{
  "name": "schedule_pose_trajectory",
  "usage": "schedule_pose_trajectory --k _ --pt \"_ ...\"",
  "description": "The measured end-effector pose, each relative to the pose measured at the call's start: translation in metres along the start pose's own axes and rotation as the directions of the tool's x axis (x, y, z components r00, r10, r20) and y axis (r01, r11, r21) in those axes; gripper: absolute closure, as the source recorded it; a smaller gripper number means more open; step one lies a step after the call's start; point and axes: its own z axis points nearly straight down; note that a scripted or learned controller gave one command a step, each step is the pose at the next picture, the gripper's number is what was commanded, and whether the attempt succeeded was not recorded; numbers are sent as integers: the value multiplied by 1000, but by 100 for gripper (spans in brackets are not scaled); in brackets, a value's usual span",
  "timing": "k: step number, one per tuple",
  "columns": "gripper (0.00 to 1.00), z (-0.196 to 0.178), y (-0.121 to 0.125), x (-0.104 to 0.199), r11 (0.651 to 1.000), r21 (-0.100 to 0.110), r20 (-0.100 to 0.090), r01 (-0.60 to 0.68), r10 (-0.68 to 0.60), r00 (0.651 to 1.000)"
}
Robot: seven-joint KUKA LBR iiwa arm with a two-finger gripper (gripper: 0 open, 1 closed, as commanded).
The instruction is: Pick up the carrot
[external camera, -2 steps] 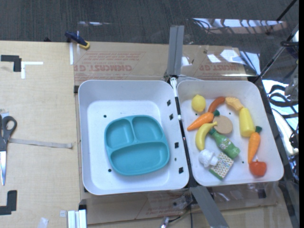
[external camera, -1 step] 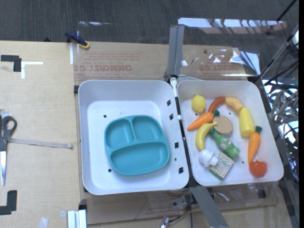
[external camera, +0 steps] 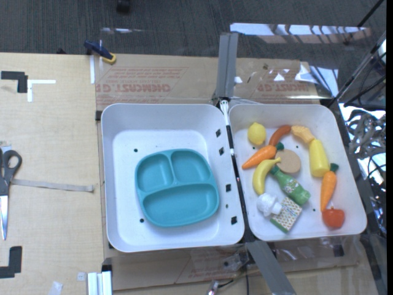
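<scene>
Two orange carrots lie in the right bin. One carrot rests at a slant in the left half of the bin, with its green top pointing up-right. It lies between a lemon and a banana. The other carrot lies near the right wall with its green top uppermost, just above a red pepper.
The right bin also holds a red-orange sausage, a bread piece, a yellow corn-like piece, a tan disc, a green bottle, a white garlic-like piece and a small box. A teal divided plate sits in the left bin. Scissors lie on the bench at far left.
</scene>
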Motion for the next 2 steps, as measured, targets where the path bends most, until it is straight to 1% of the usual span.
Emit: schedule_pose_trajectory --k 1,2 --pt "100 -10 -1 -2 1000 2 5 -2 2 1000" --pt "100 25 11 30 902 -7 -3 432 -432 902"
